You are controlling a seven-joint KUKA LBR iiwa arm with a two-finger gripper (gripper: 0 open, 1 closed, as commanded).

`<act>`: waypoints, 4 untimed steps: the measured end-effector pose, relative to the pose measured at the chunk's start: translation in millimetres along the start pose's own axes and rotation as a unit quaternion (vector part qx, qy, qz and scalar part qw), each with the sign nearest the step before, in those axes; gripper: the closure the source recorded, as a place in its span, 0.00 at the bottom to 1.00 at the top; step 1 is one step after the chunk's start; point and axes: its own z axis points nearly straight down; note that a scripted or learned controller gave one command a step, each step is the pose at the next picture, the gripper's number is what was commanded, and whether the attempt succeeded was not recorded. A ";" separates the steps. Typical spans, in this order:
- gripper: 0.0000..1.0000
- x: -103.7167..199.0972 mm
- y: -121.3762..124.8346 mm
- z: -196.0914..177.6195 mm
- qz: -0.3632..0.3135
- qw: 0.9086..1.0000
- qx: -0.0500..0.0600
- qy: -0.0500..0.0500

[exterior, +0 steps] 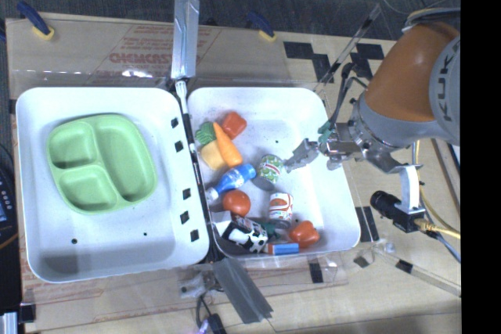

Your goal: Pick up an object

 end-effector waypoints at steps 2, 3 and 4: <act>0.00 26.6 36.4 75.9 -0.028 1.000 0.002 0.000; 0.00 -6.2 50.2 153.9 0.009 1.000 -0.001 -0.001; 1.00 -6.1 50.2 144.3 0.007 1.000 0.000 -0.001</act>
